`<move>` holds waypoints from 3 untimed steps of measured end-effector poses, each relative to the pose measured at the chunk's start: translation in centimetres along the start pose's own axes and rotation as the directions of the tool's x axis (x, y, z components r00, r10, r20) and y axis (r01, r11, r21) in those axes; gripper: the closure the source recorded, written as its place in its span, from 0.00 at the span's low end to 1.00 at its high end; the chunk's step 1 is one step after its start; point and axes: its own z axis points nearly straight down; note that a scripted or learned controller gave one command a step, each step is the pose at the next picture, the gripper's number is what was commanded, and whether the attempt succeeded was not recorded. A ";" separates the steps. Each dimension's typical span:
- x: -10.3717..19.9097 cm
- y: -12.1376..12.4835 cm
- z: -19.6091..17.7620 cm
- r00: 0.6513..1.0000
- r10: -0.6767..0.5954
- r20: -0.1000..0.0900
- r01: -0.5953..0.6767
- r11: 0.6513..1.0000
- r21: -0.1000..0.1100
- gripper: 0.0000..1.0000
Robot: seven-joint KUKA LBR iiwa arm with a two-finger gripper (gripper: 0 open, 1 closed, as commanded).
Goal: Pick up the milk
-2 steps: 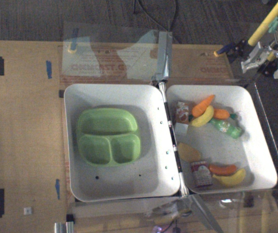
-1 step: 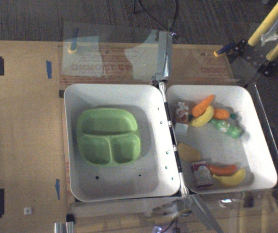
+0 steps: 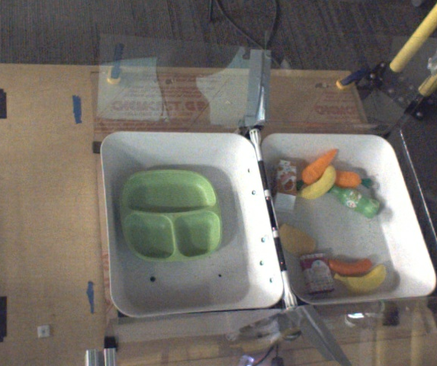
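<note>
The right bin [image 3: 355,239] holds toy food. What is likely the milk carton [image 3: 284,178] lies against its left wall, touching a carrot [image 3: 319,165] and banana [image 3: 319,184], crowding any grasp.

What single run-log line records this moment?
milk carton: right bin, far-left corner, beside carrot | status: not picked

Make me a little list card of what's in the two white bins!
left bin: a green tray with three sections
right bin: toy food
far end: carton, carrot, banana, green bottle
near end: second carton, second carrot, second banana
milk: likely one of the cartons; labels too blurry to tell
</note>
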 end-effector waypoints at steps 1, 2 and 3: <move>0.1 0.0 0.0 1.000 0.000 0.000 0.000 1.000 0.001 0.00; 0.4 0.0 -1.1 1.000 -0.006 0.001 0.006 1.000 -0.004 1.00; 0.5 0.0 -1.1 1.000 -0.008 0.001 0.008 1.000 -0.003 0.00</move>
